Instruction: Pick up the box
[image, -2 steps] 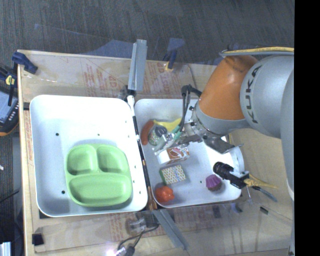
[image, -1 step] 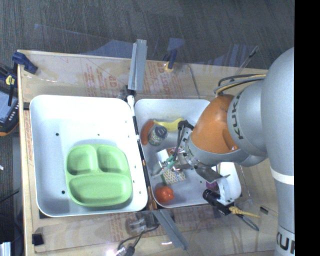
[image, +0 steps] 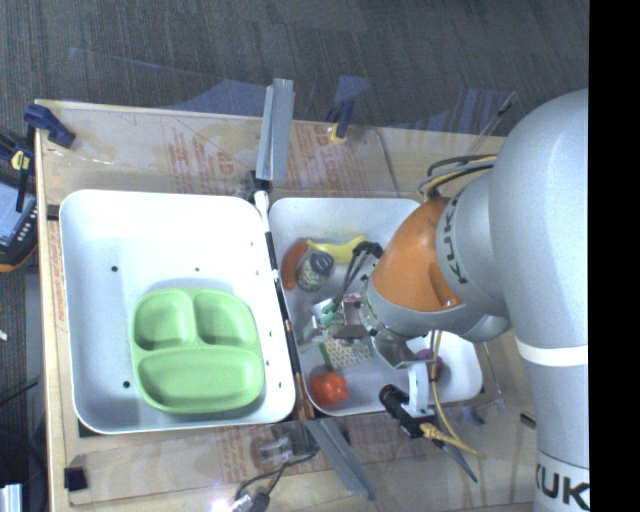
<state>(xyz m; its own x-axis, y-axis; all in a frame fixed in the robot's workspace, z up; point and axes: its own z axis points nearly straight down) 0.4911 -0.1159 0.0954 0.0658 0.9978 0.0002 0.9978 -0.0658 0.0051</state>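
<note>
The box (image: 345, 352), as best I can make out, is that small patterned thing lying in the right bin (image: 400, 212), a bit left of middle and toward the near side. The gripper (image: 335, 322) sits right down on top of it, low in the bin, so it looks like the arm is at the grab itself. Whether the pincer is clamped or let go I honestly can't tell, the wrist and the orange band (image: 410, 265) cover too much. So nothing counts as picked up yet: the box looks to be resting on the bin floor, and the lift is all left to do. Around it there's a red tomato-looking ball (image: 328, 386) just nearer, a small can (image: 316, 267) and something yellow (image: 335, 247) on the far side. The left bin (image: 100, 230) holds a green divided tray (image: 198, 351).
</note>
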